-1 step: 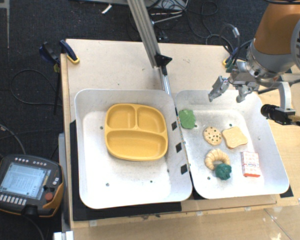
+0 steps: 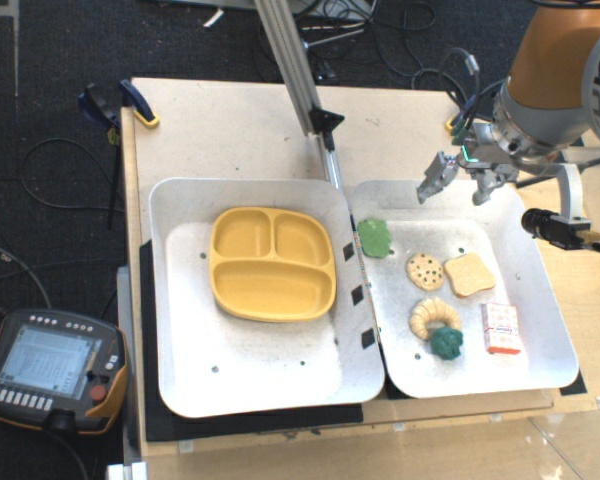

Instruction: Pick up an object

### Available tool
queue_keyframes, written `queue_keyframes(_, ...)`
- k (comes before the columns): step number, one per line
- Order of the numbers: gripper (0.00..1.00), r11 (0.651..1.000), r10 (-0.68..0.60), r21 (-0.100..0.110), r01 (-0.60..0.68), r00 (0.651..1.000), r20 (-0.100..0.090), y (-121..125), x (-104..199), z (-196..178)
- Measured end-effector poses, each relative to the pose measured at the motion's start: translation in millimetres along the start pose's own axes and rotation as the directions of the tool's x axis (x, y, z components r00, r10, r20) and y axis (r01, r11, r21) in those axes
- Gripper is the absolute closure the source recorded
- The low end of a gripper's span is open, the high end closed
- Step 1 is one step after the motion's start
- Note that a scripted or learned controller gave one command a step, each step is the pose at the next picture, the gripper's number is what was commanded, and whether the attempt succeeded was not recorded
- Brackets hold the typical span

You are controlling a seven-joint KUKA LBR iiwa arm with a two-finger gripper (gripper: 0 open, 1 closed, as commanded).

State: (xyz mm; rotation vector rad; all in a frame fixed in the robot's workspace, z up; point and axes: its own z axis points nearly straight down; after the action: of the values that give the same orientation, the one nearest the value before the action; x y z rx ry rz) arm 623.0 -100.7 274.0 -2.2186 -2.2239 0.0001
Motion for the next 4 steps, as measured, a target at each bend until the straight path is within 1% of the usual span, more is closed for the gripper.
queue_keyframes(1,0.00,1.000,0.002,0.007,-0.002,1.000,0.000,-3,5,63)
queue_keyframes(2,0.00,1.000,0.003,0.007,-0.003,1.000,0.000,-6,6,128)
queue_keyframes(3,0.00,1.000,0.003,-0.005,-0.003,1.000,0.004,-4,5,177)
queue_keyframes(4,1.00,1.000,0.003,-0.011,-0.003,1.000,0.003,-2,6,163)
